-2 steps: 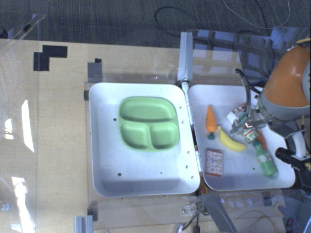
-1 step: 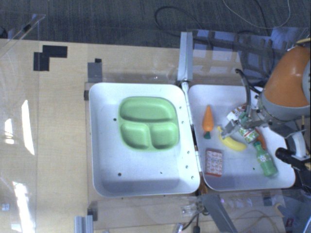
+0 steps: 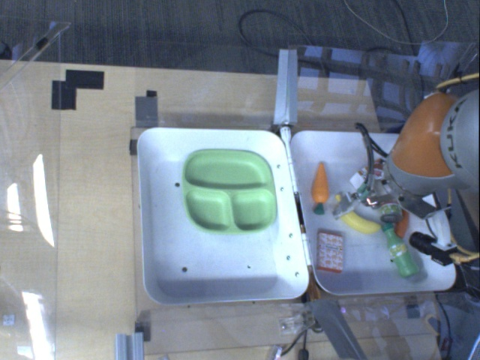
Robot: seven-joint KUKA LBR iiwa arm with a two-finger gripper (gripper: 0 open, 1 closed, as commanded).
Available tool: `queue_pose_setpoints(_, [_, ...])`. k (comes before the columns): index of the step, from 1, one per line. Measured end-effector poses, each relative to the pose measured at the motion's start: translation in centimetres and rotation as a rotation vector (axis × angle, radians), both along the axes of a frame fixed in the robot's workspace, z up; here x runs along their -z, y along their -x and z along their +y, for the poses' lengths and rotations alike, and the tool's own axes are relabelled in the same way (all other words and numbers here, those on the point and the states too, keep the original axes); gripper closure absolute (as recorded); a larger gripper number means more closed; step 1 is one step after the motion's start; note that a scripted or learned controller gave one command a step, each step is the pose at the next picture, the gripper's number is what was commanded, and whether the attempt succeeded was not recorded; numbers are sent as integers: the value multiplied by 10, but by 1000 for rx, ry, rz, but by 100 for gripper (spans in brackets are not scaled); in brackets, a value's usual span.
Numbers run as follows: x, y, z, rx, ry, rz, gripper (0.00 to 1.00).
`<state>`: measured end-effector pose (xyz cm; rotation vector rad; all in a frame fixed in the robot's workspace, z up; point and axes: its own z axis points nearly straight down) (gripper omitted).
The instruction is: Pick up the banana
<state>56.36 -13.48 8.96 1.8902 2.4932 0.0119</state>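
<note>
The yellow banana (image 3: 361, 224) lies in the right bin (image 3: 360, 280), near its middle, slanting down to the right. My gripper (image 3: 351, 198) hangs just above the banana's upper left end, reaching in from the right under the orange band of the arm. The arm's wrist covers part of the bin's right side.
An orange carrot (image 3: 321, 182) lies upright left of the gripper. A green bottle (image 3: 398, 250) lies right of the banana, and a small patterned box (image 3: 331, 250) sits below it. The left bin (image 3: 161, 276) holds a green divided tray (image 3: 229, 190).
</note>
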Motion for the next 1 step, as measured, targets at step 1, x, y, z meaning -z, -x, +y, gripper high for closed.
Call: queue_pose_setpoints(1, [-12, -2, 2, -3, -2, -4, 100])
